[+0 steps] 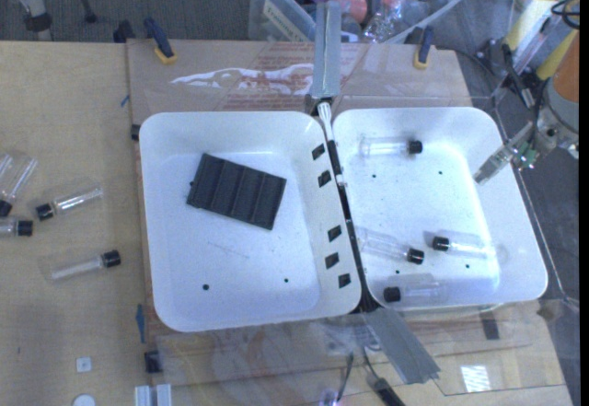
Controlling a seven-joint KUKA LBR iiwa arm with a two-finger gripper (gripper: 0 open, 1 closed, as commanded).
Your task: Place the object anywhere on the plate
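Four clear tubes (389,147) lie in the right bin (515,211); the dark plate (236,191) waits left. Claw (497,162) hovers, grip impossible to tell. Next: descend onto one tube.

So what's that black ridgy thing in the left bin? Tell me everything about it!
The black plate is a flat, dark rectangle that looks like matte plastic or rubber. Grooves run across its short way and split the top into about four bands. It lies flat on the floor of the left bin, in the upper middle part, turned at a slant so its right end sits lower in the view. Nothing lies on it or touches it, and it sits apart from the bin's walls.
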